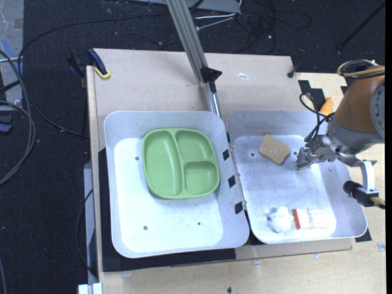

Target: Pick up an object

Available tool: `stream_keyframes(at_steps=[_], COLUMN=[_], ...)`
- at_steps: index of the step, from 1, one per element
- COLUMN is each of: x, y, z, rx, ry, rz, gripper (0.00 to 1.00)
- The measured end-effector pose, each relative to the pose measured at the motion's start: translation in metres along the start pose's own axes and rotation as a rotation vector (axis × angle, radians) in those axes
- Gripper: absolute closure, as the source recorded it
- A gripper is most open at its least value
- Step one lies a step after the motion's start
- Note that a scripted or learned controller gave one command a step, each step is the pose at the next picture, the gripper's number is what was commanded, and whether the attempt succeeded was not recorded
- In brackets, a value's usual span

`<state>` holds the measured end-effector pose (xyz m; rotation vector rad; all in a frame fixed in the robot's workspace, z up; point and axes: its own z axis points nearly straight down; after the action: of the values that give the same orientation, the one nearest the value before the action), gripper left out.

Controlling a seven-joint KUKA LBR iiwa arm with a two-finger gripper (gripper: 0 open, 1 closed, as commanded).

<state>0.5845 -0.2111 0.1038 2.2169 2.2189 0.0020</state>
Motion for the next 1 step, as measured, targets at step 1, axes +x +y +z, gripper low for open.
stream_keyframes(at_steps=[1], x=[-0.0106], y=[0.0028], z=[-0.0552], rx=[-0.002], ry=[-0.001], rz=[0.001], gripper=[1.00])
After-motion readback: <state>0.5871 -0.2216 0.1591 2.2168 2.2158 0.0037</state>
